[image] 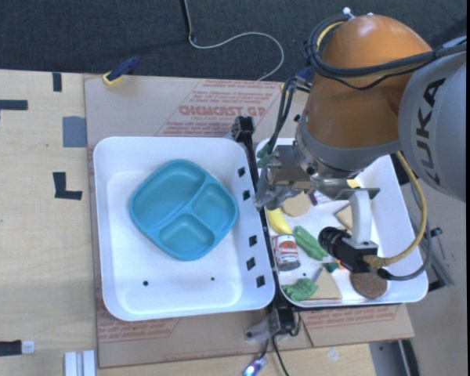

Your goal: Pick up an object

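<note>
My arm (pixel 360 84) is the biggest thing here, its orange band bulking over the right bin (pixel 403 210) as I reach in from the right and bend down toward that bin's left side. The left bin (pixel 110 233) holds a blue divided plate (pixel 184 208), lying flat near its middle, well apart from where I am working.

My wrist hangs low over the clutter, with my gripper (pixel 286 190) close to the wall between the two bins. From this angle the wrist covers the working end, so I cannot tell whether it is spread or closed, and I see nothing held in it.

I judge this to be the reach-and-descend step, before any grasp. The likeliest targets lie just below my gripper: a yellow banana (pixel 278 222), a pale round piece (pixel 296 206) beside it, then a small can (pixel 287 252) with a red label, and a green pod (pixel 309 242) touching or nearly touching it. Farther along sit a brown disc (pixel 368 285) and a green leafy bit (pixel 299 291) at the near rim.

The next move calls for settling on one item, since they crowd together and the wall is close.
</note>
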Robot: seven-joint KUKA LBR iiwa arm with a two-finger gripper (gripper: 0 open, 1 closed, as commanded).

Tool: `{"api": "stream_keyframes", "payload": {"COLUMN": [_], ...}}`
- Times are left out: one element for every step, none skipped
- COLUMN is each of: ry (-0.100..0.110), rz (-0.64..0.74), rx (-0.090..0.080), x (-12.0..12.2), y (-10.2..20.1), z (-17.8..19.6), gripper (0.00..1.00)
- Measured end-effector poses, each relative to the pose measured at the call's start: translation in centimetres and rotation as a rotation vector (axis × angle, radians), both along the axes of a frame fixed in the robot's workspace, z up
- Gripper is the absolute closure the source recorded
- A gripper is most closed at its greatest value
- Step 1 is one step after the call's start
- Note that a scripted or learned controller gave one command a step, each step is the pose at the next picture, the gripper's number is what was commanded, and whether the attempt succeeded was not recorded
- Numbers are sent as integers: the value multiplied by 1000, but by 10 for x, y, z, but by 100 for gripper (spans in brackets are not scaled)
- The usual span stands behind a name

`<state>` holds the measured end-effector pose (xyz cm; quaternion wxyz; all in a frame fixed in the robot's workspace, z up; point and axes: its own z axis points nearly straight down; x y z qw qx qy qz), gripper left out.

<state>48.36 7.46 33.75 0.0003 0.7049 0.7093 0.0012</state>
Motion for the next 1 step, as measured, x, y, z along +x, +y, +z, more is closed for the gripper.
{"api": "stream_keyframes", "payload": {"ry": [-7], "rz": [-5], "rx": [0], "x": [1], "y": [-17], "z": [89], "gripper": [100]}}
